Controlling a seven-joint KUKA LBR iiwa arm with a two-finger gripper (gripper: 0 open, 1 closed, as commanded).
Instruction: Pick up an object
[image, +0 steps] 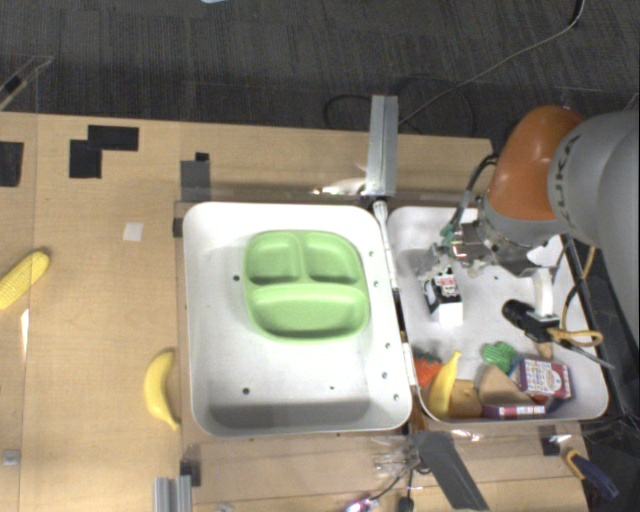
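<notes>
Two bins on the desk, and the end effector (443, 292) hangs low in the right bin (420, 225), its grip state I cannot tell. Candidate objects crowd that bin's near edge: yellow piece (446, 378), green toy (498, 353). Looks like the reach-down step; next it needs a clean closure on one item.

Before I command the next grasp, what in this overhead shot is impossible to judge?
- Two-finger gripper: too small and blurred to tell its finger state or whether it touches the right white bin.
- Heap of small objects by the near wall: overlapping, individual shapes unclear.
- Grey arm: cut off by the right edge.
</notes>
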